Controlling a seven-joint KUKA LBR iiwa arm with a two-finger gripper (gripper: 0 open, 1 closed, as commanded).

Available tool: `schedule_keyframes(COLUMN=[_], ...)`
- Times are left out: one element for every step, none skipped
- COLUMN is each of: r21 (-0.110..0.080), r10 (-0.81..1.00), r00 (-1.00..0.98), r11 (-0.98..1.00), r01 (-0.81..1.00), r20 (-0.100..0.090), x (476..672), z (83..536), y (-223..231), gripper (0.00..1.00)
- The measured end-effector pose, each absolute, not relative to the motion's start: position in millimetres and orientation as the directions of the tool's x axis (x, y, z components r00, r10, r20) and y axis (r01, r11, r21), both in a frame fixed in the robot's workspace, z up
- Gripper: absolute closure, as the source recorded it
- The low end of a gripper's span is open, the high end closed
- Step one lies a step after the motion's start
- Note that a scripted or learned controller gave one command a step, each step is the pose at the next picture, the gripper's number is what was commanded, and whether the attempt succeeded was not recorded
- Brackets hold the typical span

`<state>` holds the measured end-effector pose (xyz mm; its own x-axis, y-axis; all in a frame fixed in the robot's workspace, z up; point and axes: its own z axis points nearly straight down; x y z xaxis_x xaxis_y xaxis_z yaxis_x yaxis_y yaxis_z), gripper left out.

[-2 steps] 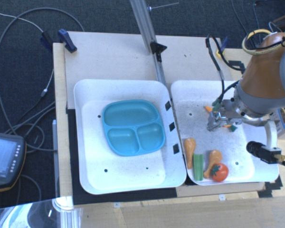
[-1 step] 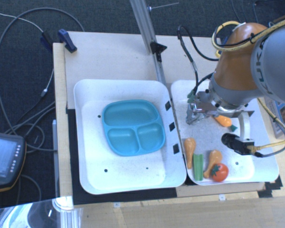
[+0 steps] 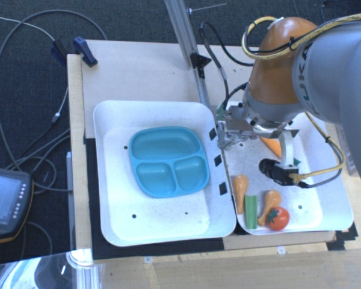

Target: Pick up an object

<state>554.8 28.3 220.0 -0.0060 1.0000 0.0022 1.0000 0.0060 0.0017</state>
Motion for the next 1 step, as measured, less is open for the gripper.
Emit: schedule_keyframes(r21=[0.003], r10=[1.0], r00=[-0.007], r11=[0.007], r01=[1.0], r20=[0.003], x=[568.4], z=[234.8], y=[82.1], gripper=[1.0])
